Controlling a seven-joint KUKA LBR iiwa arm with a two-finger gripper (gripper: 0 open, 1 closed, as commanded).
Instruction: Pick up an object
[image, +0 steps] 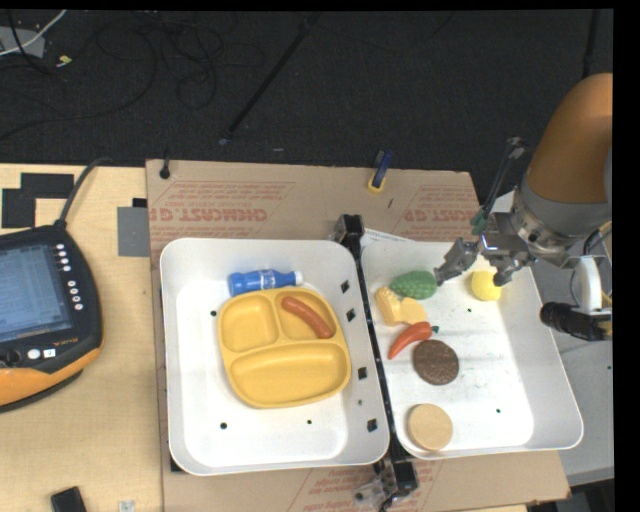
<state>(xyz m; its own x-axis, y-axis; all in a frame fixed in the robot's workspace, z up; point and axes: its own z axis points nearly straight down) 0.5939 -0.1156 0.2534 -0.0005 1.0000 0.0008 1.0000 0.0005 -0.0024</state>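
Yellow ball (486, 286) lies in the right bin (560, 400), upper right of the frame, between the spread, released fingers of the gripper (478, 266), beside a green object (414, 286).

A sheet of brown cardboard (300, 200) with reversed red print covers the middle of the bench. To the left of the cardboard lies a bare light-wood tabletop (60, 420), on which a teach pendant (40, 310) with a lit screen and an orange underside rests. Grey and black patches (130, 230) are stuck to the wood just beside the cardboard's left edge. Beyond the cardboard's far edge the floor is dark carpet (300, 80), crossed by black cables (150, 50). A small blue and yellow clip (378, 171) sits on the cardboard's far edge. The light is even and soft.
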